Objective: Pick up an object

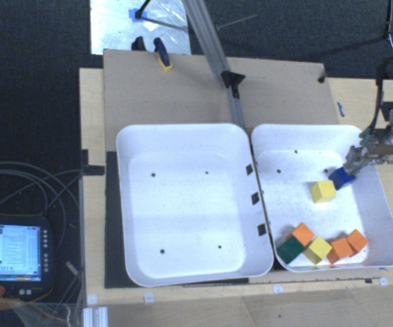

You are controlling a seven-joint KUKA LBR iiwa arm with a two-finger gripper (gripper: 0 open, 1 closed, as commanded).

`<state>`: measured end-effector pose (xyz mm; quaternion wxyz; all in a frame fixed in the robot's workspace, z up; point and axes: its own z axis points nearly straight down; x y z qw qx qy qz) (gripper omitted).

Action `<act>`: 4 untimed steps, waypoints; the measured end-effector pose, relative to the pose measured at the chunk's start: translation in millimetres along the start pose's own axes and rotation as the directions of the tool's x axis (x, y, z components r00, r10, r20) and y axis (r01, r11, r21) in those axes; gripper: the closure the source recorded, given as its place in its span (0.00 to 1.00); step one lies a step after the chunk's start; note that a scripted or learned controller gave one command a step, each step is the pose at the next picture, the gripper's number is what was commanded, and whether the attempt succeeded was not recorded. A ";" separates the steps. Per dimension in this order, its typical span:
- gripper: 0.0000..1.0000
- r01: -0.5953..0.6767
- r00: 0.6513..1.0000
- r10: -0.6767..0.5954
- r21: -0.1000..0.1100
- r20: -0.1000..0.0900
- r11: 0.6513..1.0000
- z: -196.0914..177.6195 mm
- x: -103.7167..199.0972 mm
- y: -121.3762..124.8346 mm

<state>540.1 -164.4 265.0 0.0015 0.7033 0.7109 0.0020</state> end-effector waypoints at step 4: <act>1.00 0.000 1.000 0.000 0.004 -0.001 1.000 16.1 216.2 32.0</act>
